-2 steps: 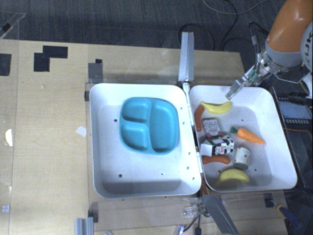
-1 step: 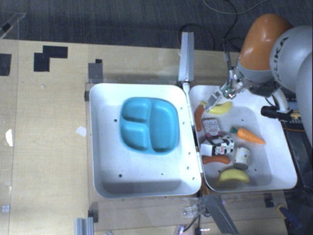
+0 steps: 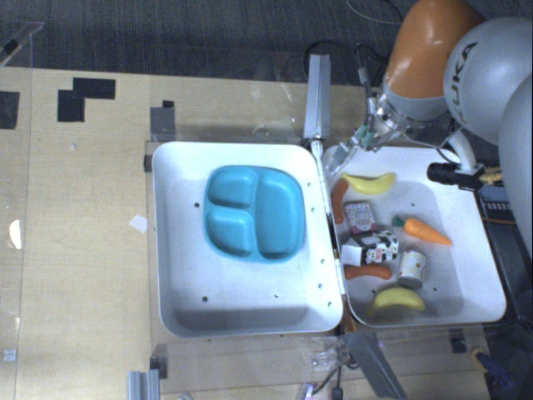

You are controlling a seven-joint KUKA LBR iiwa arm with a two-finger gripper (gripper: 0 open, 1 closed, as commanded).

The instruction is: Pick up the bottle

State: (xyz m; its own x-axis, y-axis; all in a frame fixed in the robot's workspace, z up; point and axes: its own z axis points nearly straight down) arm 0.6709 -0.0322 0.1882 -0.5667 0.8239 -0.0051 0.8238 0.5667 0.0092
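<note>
1. Camera view: the clear plastic bottle point(image 3: 336, 158) lies tilted at the upper left corner of the right shallow white bin point(image 3: 466, 248), against its rim, just above the yellow banana point(image 3: 370, 183).
2. To do this step well, I judge the grip should close across the bottle's body, clear of the bin wall and the banana.
3. The grey arm's two-finger hand point(image 3: 373, 133) sits just beside the bottle's upper end; I cannot tell how far open it is, or whether it touches the bottle.

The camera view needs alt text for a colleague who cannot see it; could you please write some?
A grey-and-orange arm reaches over the right bin, which holds bananas, a carrot and small items; the left bin holds a blue divided tray.
</note>
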